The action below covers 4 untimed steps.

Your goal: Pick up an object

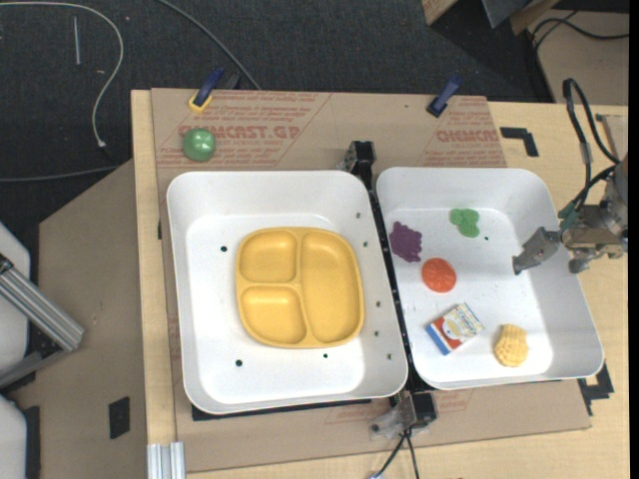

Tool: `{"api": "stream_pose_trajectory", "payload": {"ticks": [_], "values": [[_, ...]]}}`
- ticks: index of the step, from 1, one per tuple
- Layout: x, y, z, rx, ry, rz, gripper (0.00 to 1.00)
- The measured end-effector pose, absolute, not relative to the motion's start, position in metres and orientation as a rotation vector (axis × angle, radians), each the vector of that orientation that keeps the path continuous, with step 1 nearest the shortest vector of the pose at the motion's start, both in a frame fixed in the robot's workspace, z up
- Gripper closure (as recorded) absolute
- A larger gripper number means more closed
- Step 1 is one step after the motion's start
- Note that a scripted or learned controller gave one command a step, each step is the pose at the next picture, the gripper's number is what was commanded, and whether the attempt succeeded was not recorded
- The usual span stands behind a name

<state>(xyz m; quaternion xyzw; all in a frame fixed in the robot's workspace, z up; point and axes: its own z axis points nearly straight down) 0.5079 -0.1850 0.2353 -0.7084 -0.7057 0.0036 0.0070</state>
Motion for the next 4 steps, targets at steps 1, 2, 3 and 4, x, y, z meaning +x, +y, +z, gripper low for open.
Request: {"api": "stream_pose_trajectory", "payload": {"ticks": [1, 2, 3, 4], "values": [[0.511, -0.184, 0.242, -2.220, -2.220, 0.000, 0.00], [0.511, -0.178, 0.181, -2.217, -2.217, 0.002, 0.00], [0.514, -0.168, 0.127, -2.215, -2.216, 0.003, 0.00], [0.517, -0.167, 0.087, -2.220, -2.220, -0.007, 0.00]]}}
